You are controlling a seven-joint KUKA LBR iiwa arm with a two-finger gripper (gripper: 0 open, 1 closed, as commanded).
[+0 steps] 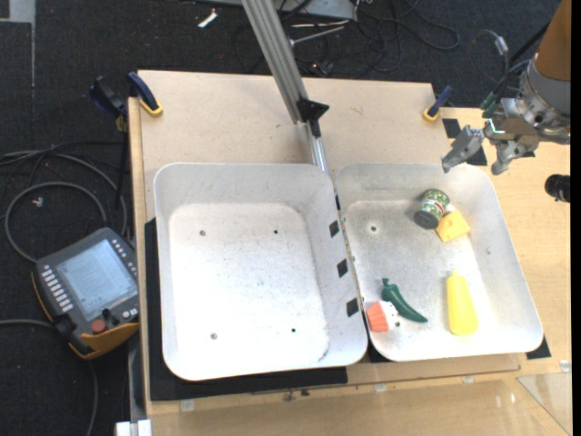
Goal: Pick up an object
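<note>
arm (556, 71) | cut off at right edge (above wrist) | small can (432, 207) label unreadable

Far to the left of the tool (483, 150), a teach pendant (86, 289) with a grey screen lies on the dark floor (54, 80), beside the desk (227, 121). A metal pole (277, 48) rises at a slant from the desk, up-left of the tool. Black cables (381, 16) lie on the floor above it.

Grey arm (554, 80), orange band, metal jaws.
</note>
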